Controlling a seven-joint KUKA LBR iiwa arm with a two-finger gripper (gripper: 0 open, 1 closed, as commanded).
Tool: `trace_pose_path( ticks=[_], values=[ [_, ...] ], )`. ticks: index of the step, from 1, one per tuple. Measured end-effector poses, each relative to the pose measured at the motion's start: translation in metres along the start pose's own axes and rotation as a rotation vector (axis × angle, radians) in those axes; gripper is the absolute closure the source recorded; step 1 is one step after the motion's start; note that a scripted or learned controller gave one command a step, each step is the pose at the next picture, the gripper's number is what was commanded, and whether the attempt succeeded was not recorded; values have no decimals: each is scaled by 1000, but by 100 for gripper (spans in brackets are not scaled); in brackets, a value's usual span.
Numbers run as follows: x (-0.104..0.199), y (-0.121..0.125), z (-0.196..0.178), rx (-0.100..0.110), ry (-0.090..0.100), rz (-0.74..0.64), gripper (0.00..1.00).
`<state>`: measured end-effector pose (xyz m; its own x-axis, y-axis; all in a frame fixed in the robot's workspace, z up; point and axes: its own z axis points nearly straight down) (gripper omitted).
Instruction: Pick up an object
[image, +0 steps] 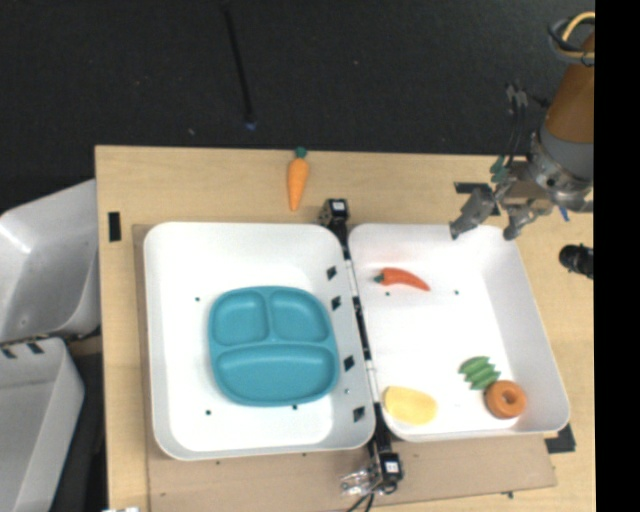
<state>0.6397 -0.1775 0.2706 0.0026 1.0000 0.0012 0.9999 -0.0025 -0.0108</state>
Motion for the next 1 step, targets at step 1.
trace_pose_path(
  ticks=[1],
  values=[
    [1, 2, -8, -12, -2, -3, 0]
  ],
)
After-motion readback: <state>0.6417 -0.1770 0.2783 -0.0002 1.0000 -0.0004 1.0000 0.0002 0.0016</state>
